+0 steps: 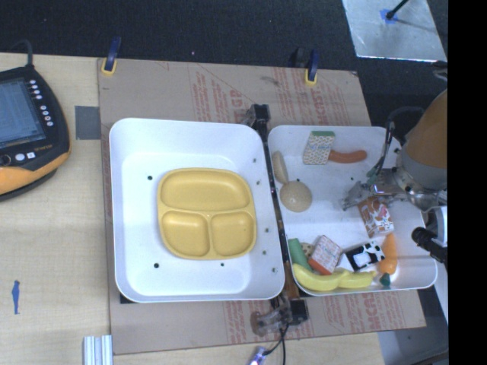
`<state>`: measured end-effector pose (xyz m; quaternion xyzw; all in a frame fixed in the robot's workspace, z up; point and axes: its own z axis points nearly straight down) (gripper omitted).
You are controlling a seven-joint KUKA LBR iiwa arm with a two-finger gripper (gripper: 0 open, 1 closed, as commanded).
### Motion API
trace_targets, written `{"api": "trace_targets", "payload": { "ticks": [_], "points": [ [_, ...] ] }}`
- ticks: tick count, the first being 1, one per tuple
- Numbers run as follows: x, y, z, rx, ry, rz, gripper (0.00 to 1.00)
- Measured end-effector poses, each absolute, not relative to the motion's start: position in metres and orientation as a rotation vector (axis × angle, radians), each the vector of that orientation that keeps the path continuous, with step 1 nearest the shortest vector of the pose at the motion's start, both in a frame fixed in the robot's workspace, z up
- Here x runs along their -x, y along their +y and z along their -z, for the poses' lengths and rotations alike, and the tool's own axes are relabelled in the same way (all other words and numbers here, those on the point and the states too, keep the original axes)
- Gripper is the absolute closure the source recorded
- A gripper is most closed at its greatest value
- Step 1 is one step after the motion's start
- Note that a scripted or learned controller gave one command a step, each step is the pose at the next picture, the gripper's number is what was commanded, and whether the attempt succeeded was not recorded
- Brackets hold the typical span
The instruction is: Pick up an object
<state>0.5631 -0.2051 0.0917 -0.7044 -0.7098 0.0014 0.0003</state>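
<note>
1. The gripper (364, 196) is seen low over the right bin (335, 137), at its right side, reached in from the grey arm (426, 147) at the frame's right edge.
2. The metal fingers (354, 198) are seen splayed toward the left; whether they are wide or narrow cannot be told, and nothing is clearly seen between them.
3. A small red-and-white packet (377, 219) is seen just below the gripper, its long axis running roughly up-down in the frame, slightly tilted; contact with the fingers cannot be told.
4. A yellow banana (331, 281) is laid along the right bin's near wall, long axis left-right, curved, smooth and plastic-looking.
5. An orange carrot-like piece (389, 254) is seen at the right near corner, long axis up-down, beside a black-and-white block (365, 257).
6. A small printed carton (325, 254) is set tilted just above the banana, with a green piece (295, 251) to its left.
7. A round beige ball (296, 196) and a pale oblong piece (281, 167) are placed along the bin's left wall.
8. A printed box (319, 147) and a red sausage shape (348, 157), long axis left-right, are seen at the far end.
9. The left bin (129, 204) carries a yellow three-compartment plastic tray (207, 211), smooth and rounded.
10. Both bins are set on brown cardboard (152, 90) on the wooden desk (46, 265); a teach pendant (27, 131) lies at the left.
</note>
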Motion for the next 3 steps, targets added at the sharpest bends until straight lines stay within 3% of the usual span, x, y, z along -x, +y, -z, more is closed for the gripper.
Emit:
{"api": "trace_targets", "payload": {
  "ticks": [1, 2, 3],
  "points": [
    [-0.563, -0.207, -0.102, 2.213, -2.231, -0.007, 1.0],
    [-0.597, -0.11, -0.093, 2.214, -2.234, 0.001, 1.0],
    [-0.63, -0.043, -0.193, 2.214, -2.226, -0.001, 1.0]
  ]
}}
